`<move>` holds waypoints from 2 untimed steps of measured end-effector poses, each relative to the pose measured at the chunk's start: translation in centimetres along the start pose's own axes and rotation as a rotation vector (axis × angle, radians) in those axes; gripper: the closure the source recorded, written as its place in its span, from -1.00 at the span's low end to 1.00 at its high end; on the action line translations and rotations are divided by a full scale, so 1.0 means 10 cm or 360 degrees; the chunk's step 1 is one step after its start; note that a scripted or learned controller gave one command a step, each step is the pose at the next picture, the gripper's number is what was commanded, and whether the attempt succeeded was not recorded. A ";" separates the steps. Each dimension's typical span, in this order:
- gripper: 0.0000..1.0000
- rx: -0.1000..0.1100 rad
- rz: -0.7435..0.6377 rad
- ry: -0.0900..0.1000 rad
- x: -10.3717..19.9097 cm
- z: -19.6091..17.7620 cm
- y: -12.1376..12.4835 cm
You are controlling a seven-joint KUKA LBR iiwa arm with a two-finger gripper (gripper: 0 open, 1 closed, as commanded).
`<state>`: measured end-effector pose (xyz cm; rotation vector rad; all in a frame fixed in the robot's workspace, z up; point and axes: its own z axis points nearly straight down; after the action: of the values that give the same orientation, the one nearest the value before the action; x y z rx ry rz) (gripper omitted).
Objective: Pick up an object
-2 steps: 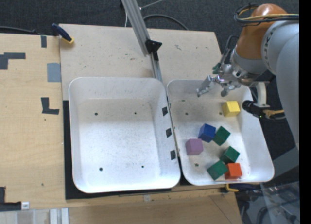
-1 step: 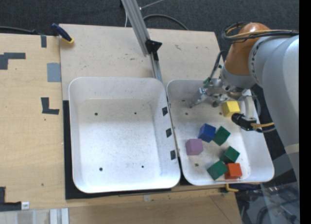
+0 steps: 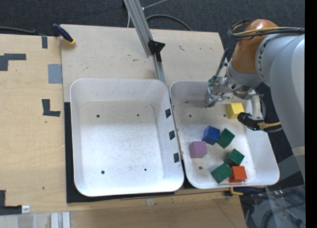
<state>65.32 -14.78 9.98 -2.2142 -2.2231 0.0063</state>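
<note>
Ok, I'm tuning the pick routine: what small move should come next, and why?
Probably shift the pincer toward the yellow block and lower it: that block lies nearest, apart from the clustered blocks, and nothing shows between its fingers.

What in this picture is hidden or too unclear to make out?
- Pincer: too small and blurred in the camera view to tell if anything sits in it.
- Yellow block: partly covered by the arm's wrist.
- Right bin: its far right corner lies under the arm.
- Orange block: overlaps a green block, contact unclear.

White bins (image 3: 119,87); blocks: yellow (image 3: 235,109), blue (image 3: 211,134), purple (image 3: 198,149), orange (image 3: 238,173), 3 green (image 3: 227,137).
</note>
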 end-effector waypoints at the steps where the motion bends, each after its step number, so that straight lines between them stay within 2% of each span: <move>1: 1.00 -0.0012 0.0005 -0.0002 -0.05 -0.50 -0.07; 2: 1.00 -0.0014 0.0005 -0.0002 -0.05 -1.06 -0.16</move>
<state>63.81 -15.26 20.57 -2.2223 -2.2247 -0.0020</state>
